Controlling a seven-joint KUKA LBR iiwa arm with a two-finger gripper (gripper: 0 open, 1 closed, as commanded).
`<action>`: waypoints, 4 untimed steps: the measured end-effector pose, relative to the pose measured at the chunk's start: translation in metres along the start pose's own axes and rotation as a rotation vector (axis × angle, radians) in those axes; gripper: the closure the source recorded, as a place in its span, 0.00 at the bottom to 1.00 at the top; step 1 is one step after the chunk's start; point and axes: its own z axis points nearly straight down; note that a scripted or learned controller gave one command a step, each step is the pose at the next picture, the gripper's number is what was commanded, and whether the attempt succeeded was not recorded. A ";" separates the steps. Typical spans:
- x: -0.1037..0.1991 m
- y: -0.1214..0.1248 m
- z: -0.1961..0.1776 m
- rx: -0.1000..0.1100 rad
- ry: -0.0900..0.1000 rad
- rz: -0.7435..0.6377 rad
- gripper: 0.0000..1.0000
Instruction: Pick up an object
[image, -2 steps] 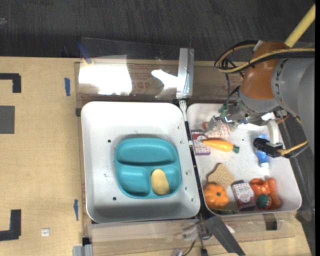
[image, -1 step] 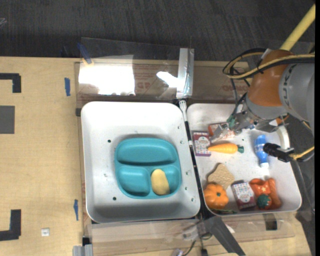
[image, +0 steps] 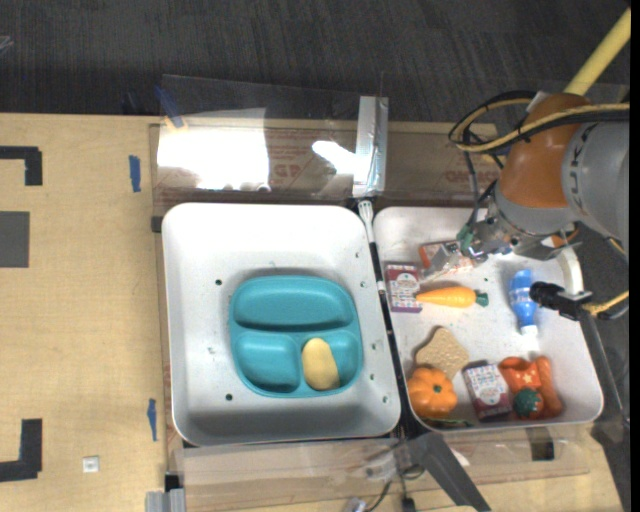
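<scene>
Overhead view of two shallow white bins on the counter. The left white bin (image: 190, 330) carries a teal compartmented plastic tray (image: 290, 305) with a pale yellow egg-shaped piece (image: 320, 364) in its lower right compartment. The right white bin (image: 585, 385) carries toy food: an orange plastic carrot with a green stub (image: 447, 296), a small maroon-labelled box (image: 403, 287), a blue and white bottle (image: 523, 301), a tan bread-slice shape (image: 444, 351), a small orange pumpkin (image: 434, 391), a dark labelled can (image: 485, 386) and an orange-red piece with a green ball (image: 532, 387). The grey arm with its orange band (image: 535, 170) reaches to the bin's upper part, with the gripper (image: 475, 244) low over a reddish packet (image: 437, 255), just above the carrot. Whether the fingers are spread or closed cannot be told, and nothing is visibly held. The carrot appears the nearest candidate: probably light, rigid and smooth, so liable to slip or roll; a grasp across its thick middle, fingers square to its long axis, seems soundest.
</scene>
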 end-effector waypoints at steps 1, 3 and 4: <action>0.091 0.049 -0.090 0.000 0.002 0.106 1.00; 0.061 0.048 -0.084 0.017 -0.001 0.701 1.00; 0.052 0.026 -0.087 0.010 0.001 0.369 1.00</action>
